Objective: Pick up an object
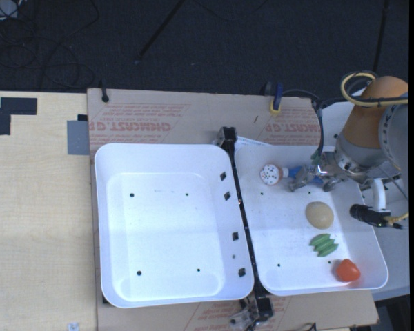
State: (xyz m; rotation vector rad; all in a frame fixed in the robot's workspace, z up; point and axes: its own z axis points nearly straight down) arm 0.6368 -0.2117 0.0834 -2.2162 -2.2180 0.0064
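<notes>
The right bin [372, 281] holds several small objects. A white ball with red dots [270, 174] lies near its back wall. A beige round lump [319, 214] sits mid-bin, a green pod-like piece [323, 244] lies in front of it, and a red-orange object [347, 270] rests at the front right corner. My gripper [302, 179] reaches in from the right and hangs low over the back of this bin, just right of the dotted ball and behind the beige lump. Nothing can be seen held in it.
The left bin [103, 185] stands beside the right one, with a black divider strip [236, 205] between them. Both sit on a cardboard sheet [159, 119]. The arm's orange band [372, 116] and cables rise at the right edge.
</notes>
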